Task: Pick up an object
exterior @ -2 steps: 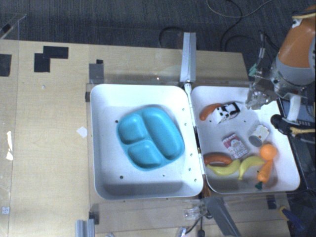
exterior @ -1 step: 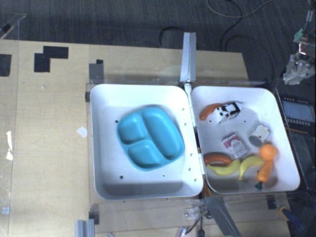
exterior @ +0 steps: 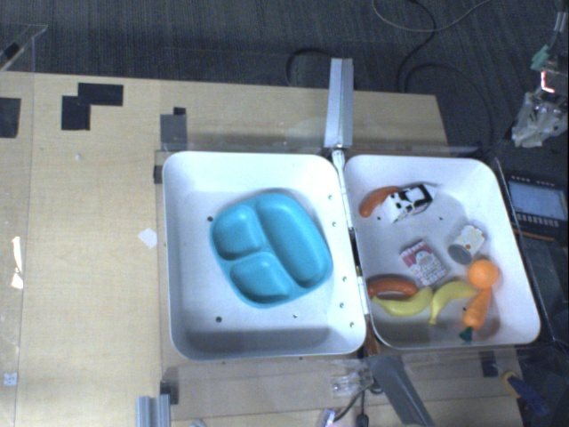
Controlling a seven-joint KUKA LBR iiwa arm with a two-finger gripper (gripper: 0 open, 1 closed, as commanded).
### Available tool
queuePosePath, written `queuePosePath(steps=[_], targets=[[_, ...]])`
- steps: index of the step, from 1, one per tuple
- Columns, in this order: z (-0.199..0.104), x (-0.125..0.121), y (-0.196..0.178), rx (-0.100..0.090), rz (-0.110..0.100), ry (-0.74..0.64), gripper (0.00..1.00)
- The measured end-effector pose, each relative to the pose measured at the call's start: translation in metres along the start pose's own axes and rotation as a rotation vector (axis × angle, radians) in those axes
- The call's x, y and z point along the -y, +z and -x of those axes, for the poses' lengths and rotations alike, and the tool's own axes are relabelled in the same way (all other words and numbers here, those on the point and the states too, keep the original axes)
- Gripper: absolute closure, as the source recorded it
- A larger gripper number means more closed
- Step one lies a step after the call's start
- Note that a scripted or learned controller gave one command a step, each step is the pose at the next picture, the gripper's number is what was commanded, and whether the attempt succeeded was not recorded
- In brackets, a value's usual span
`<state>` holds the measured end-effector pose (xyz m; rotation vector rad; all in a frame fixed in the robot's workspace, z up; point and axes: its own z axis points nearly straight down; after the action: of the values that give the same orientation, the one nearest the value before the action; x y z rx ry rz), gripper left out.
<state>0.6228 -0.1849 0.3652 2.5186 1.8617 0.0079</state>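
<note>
1. Bench [exterior: 80, 265]: pale wood surface, with 3 black marks near its far left corner.

2. Left bin [exterior: 178, 238]: white, shallow, rounded corners. It holds 1 blue plate [exterior: 269, 247] with 3 compartments, set askew near the bin's middle.

3. Metal post [exterior: 340, 105]: grey, upright on the far side, in line with the seam where the 2 bins meet.

4. Right bin [exterior: 498, 194]: white, touching the left bin along the seam. It holds 8 candidate objects for the pick:
- orange-red sausage [exterior: 378, 198], far left part of the bin, touching the black-and-white toy [exterior: 412, 200] on its right;
- dark red sausage [exterior: 391, 285], near left, lying against the yellow banana [exterior: 425, 302];
- red-and-white packet [exterior: 422, 261], about mid-bin, just beyond the banana;
- white-grey block [exterior: 468, 238], right of the packet;
- orange ball [exterior: 484, 274], just nearer than the block;
- carrot [exterior: 477, 310], green tip toward the near edge, its top touching the ball and its side meeting the banana's end.

5. Gripper [exterior: 536, 128]: at the far right, outside the right bin and well apart from every object, over dark floor. It grasps nothing visible; whether it is released or clenched cannot be told.
</note>
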Motion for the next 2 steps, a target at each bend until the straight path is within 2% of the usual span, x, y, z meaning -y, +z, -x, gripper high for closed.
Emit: queuePosePath(steps=[1,2], targets=[[0.032,0.061,0.016,0.001,-0.008,0.554,1.0],[0.03,0.06,0.005,0.002,-0.005,0.545,1.0]])
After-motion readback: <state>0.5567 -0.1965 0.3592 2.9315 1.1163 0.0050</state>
